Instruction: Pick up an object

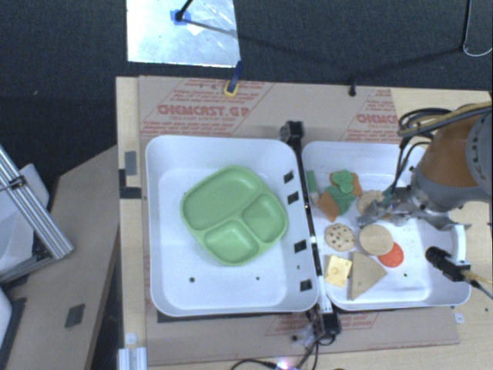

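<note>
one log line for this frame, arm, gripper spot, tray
arm: over right bin | gripper: low among toy food | green tray: left bin

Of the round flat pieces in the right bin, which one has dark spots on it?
The chocolate-chip cookie, left of the plain tan disc. The red disc is plain too.

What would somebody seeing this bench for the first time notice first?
Probably the green divided plate, lying alone in the left bin. Next, the cluster of toy food in the right bin: a cookie, a round tan slice, a yellow cheese square and a red disc. The grey and orange arm reaches in from the right, its end effector low over that pile.
</note>
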Motion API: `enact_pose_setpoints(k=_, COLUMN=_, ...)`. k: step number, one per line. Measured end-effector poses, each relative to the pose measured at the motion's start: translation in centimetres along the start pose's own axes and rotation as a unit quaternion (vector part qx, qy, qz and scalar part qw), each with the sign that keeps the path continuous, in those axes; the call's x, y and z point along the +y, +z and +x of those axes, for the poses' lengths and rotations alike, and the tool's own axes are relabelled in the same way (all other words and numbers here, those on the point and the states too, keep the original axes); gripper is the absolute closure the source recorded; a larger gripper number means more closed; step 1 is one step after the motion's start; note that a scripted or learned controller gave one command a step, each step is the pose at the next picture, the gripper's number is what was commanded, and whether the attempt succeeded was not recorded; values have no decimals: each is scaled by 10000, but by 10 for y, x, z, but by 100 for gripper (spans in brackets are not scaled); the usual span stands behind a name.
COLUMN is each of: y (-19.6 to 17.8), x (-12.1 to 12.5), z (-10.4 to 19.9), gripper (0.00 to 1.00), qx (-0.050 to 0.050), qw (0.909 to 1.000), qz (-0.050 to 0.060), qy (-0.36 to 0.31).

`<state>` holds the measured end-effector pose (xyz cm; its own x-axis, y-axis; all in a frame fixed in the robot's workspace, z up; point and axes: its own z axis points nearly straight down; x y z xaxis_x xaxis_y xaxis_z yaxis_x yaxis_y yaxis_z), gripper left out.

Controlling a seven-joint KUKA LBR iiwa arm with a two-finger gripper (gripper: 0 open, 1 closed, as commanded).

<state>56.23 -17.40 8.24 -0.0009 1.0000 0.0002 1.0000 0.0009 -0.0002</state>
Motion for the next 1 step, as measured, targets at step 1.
enact_pose_setpoints(k=1, y=-13, x=1, z=-1, gripper=100, qx=-7, qw=10000, qz=-21, qy=1)
